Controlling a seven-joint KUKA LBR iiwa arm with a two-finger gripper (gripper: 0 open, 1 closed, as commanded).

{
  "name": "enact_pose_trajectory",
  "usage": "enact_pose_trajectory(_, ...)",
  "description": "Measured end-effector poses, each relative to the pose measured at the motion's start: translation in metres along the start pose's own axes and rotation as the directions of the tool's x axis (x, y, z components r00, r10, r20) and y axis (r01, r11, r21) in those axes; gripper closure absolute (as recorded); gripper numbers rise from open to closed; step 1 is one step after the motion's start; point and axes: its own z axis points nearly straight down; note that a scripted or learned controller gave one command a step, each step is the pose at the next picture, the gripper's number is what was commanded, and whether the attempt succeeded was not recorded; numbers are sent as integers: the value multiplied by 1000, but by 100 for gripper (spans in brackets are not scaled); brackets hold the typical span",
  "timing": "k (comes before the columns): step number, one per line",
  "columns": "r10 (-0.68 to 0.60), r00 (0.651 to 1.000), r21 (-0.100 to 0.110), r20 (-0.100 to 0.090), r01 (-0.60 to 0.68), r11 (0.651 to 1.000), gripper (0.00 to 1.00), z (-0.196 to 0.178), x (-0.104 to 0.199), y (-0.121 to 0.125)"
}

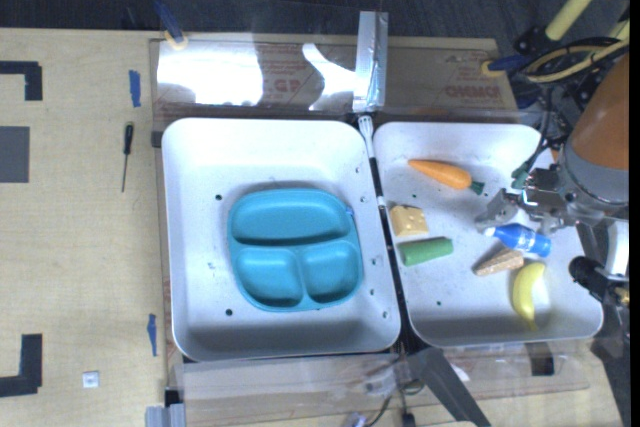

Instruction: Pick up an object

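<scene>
Blue and small, a plastic bottle-like toy (522, 239) lies in the right white bin (440, 310), just under the end effector (515, 205). Around it lie an orange carrot (441, 174), a yellow banana (527, 292), a green cylinder (425, 251), a yellow block (407, 220) and a tan wedge (497, 262), loosely scattered, likely for easy picking. The grey arm (600, 135) reaches in from the right, wrist low over the bin. Whether anything is gripped, one cannot tell. A blue divided tray (293, 245) fills the left bin (190, 215).
</scene>
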Motion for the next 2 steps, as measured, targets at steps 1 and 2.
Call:
enact_pose_trajectory(1,3,1000,-7,-4,-3,1000,100,-38,113,-4)
enact_pose_trajectory(2,-118,993,-9,-1,118,993,100,-112,168,-15)
